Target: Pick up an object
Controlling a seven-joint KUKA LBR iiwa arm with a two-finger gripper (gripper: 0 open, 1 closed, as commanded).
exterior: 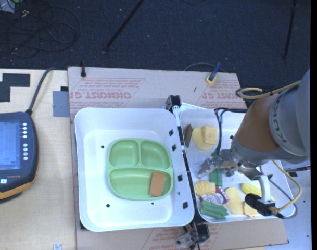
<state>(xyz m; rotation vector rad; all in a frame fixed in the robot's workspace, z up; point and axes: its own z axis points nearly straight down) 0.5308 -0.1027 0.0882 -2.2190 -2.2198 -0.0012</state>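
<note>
Toys: yellow, green pieces heaped, right bin.

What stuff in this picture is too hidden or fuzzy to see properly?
- Right bin: in the camera view, the arm covers much of its right side.
- Gripper: its fingers blur into the toys below.
- Toy pile: pieces overlap, too small to name each.
- Handheld screen: cut off by the left edge.

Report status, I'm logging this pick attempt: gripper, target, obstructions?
Gripper low in right bin, above toy food pile. Nothing visibly held. Yellow block sits apart. Items crowded together.
</note>
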